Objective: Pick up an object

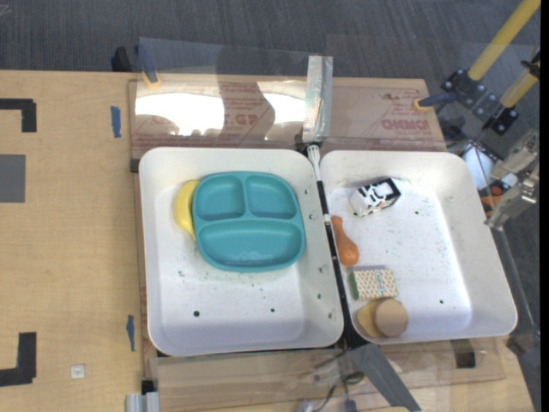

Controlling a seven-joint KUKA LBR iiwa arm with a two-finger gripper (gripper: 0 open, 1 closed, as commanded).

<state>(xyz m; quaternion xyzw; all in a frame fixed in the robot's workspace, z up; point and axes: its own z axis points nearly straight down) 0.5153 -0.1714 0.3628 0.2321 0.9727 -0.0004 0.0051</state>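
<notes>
Table (69,230): I see a tan board along the left of the frame, carrying both bins, with black marks and blue tape near its left edge.
Left bin (171,316): white and shallow, centre-left of the frame, its floor speckled with dark flecks.
Yellow piece (183,206): tucked under the left edge of the tray, mostly hidden, so I cannot say what it is; I judge it a poor first pick because the tray lies over it.
Teal tray (249,221): a three-compartment plate lying flat in the upper middle of the left bin; broad and low, so I judge it hard to pinch except at the rim.
Right bin (446,264): touching the left bin along the centre seam, with its things gathered toward its left side.
Orange piece (345,244): carrot-like, lying against the bin's left wall just right of the seam; the wall may crowd a grasp.
Patterned block (375,281): a small flat packet below the orange piece.
Tan round piece (386,318): at the lower left corner of the right bin, just below the packet.
Black-and-white toy (376,196): upper part of the right bin, apart from the others, which I judge makes it the easiest candidate.
End effector: I cannot tell its state from here; grey rig parts sit at the right edge of the frame.
</notes>
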